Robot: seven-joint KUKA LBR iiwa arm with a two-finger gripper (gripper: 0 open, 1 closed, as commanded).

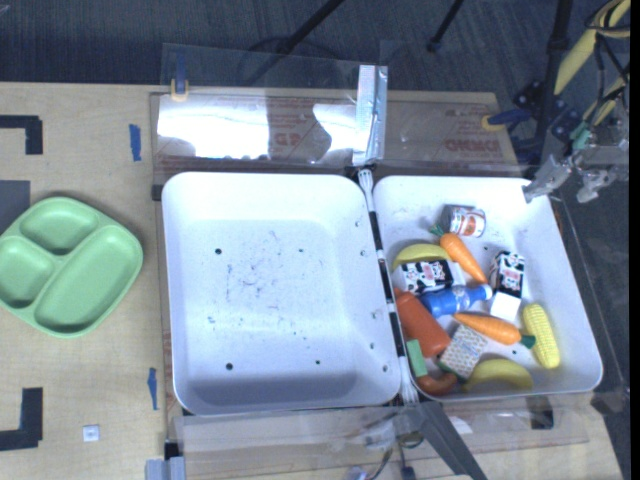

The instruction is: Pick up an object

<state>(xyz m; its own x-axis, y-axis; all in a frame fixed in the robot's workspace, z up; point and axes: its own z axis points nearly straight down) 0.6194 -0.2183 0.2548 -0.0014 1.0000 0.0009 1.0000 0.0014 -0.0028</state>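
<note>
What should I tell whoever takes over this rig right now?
Gripper: at the right bin's upper right corner, holding nothing that I can see.
Things: all piled in the right bin, among them a can, two carrots, corn, a banana and a blue bottle. A green divided plate sits on the bench left of the left bin.
Done: nothing picked yet.
Left: descend on one object, grasp and lift it.
</note>
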